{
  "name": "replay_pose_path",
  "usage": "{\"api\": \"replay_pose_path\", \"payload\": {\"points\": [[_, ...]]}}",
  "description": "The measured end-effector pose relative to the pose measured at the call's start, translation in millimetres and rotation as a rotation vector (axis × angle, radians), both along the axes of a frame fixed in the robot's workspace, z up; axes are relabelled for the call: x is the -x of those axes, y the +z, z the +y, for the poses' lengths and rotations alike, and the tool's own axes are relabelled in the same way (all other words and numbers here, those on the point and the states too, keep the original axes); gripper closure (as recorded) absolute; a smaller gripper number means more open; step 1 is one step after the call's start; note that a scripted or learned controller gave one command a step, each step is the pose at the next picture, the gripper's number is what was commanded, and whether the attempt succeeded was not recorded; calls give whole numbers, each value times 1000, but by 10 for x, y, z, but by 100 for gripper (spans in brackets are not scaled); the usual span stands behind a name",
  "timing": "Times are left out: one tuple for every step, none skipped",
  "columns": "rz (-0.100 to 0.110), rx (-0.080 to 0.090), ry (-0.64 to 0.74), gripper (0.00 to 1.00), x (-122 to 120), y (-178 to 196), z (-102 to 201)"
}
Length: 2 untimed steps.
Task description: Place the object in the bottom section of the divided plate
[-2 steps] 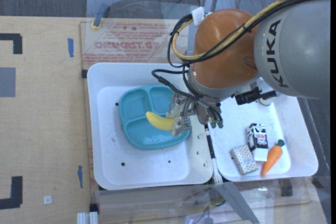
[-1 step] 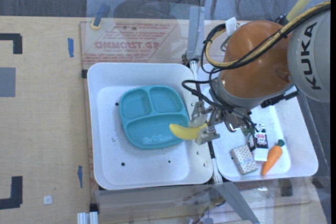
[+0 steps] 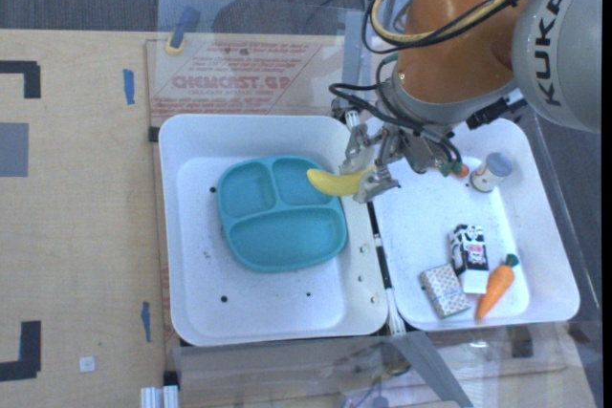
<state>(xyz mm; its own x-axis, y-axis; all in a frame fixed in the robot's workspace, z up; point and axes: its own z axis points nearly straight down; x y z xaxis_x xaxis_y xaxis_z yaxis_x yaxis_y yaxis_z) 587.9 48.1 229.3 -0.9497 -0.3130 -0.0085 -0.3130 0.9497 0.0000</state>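
A teal divided plate (image 3: 283, 244) lies in the left bin (image 3: 191, 301), with two small sections at the top and one large section at the bottom. A yellow banana (image 3: 335, 181) hangs over the plate's upper right rim, near the top right section. My gripper (image 3: 368, 169) is shut on the banana's right end, above the wall between the two bins. The arm's orange band and grey wrist loom above and to the right of it.
The right bin (image 3: 545, 234) holds a small can (image 3: 491, 171) at its upper part, and a milk carton (image 3: 469, 253), an orange carrot (image 3: 495, 289) and a patterned box (image 3: 444, 289) near its lower edge. Cables trail around the wrist.
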Motion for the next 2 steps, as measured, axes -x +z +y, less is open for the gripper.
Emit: {"api": "replay_pose_path", "payload": {"points": [[5, 1, 98, 100, 387, -9, 494], [-3, -3, 95, 100, 368, 104, 498]]}}
